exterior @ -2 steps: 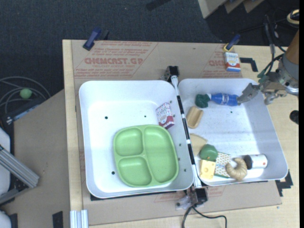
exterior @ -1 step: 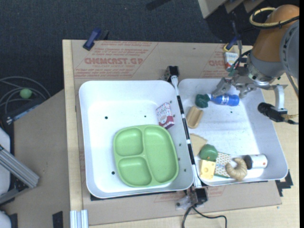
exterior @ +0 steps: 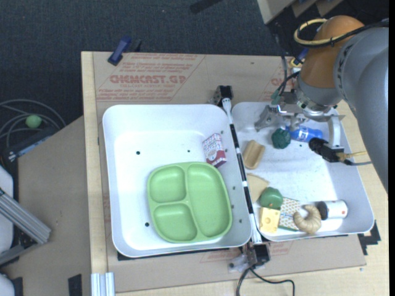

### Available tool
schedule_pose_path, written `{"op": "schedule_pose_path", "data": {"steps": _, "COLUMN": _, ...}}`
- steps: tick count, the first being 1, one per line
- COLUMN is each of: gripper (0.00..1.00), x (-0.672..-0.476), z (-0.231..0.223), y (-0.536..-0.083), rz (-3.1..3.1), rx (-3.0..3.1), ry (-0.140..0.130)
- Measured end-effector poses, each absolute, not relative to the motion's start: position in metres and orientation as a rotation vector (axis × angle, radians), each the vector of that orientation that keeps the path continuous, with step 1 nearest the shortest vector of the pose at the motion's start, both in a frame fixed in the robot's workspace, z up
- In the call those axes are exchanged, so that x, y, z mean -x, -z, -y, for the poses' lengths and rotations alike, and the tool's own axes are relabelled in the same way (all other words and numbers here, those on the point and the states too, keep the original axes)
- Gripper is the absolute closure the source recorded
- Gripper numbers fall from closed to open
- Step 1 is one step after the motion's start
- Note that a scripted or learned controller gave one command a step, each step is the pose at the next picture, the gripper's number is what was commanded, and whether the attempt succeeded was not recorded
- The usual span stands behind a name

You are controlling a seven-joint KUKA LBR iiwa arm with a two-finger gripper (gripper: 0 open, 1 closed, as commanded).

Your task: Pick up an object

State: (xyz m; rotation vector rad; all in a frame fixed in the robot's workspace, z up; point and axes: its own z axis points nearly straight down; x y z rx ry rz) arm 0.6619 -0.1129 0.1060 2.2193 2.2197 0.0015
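In the right bin (exterior: 345, 184), near its far end, the end effector (exterior: 282, 125) hangs low over a dark green rounded object (exterior: 281, 138), and whether its fingers are apart or together cannot be told from this slant. The green object sits just below the metal fingers; it is roundish, so no clear long axis can be read. Just beside it to the right lies a blue-and-white bottle-like item (exterior: 306, 133), its long axis running roughly left to right across the bin. A tan block (exterior: 252, 154) lies near the bin's left wall, its long axis tilted from near-left to far-right. At the near end sit a green ball-like piece (exterior: 270, 197), a yellow cheese-like wedge (exterior: 268, 219), a brown pretzel-shaped piece (exterior: 308, 218) and a white tube (exterior: 335, 210) lying left to right. The left bin (exterior: 123, 165) holds a green divided plate (exterior: 187, 201) and a small red-and-white packet (exterior: 213, 149). Both bins rest on the tabletop (exterior: 154, 73).
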Motion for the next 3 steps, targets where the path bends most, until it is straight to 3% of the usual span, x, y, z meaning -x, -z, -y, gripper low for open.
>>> {"op": "schedule_pose_path", "data": {"steps": 1, "gripper": 0.0, "x": -0.638, "z": 0.125, "y": -0.084, "rz": -2.222, "rx": -2.223, "ry": 0.002}}
{"op": "schedule_pose_path", "data": {"steps": 2, "gripper": 1.0, "x": -0.639, "z": 0.124, "y": -0.096, "rz": -2.22, "rx": -2.221, "ry": -0.002}}
{"op": "schedule_pose_path", "data": {"steps": 3, "gripper": 1.0, "x": -0.588, "z": 0.026, "y": -0.185, "rz": -2.225, "rx": -2.22, "ry": -0.002}}
